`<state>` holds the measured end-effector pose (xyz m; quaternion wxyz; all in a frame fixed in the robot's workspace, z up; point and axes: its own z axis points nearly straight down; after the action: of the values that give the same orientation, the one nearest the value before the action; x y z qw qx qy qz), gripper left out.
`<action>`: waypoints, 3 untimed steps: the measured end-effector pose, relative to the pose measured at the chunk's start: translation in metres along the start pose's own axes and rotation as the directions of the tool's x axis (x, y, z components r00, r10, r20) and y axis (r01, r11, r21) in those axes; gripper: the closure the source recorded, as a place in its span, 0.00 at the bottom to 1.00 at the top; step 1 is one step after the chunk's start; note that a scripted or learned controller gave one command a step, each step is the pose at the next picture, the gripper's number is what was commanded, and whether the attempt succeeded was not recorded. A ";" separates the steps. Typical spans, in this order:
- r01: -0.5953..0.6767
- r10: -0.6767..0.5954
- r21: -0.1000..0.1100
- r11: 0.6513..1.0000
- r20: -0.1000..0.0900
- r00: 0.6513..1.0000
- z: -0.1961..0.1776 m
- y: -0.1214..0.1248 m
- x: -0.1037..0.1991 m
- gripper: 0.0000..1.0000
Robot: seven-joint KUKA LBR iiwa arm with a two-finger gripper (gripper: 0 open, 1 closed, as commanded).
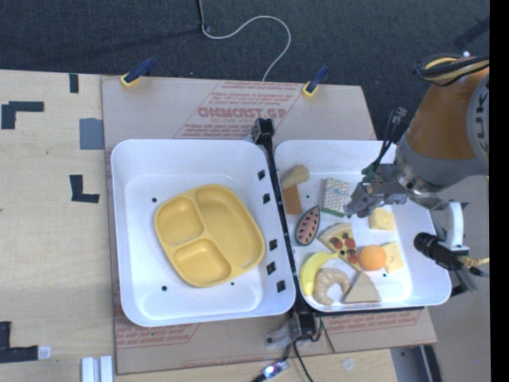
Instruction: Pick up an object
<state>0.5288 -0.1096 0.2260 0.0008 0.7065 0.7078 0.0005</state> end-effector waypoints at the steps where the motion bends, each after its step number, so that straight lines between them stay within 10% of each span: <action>1: 0.005 -0.005 0.003 1.000 -0.002 1.000 -0.007 -0.004 0.054 1.00; 3: 0.005 -0.005 0.006 1.000 -0.001 1.000 -0.001 -0.025 0.167 1.00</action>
<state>0.5032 0.0568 0.2271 -0.0018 0.7047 0.7095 -0.0013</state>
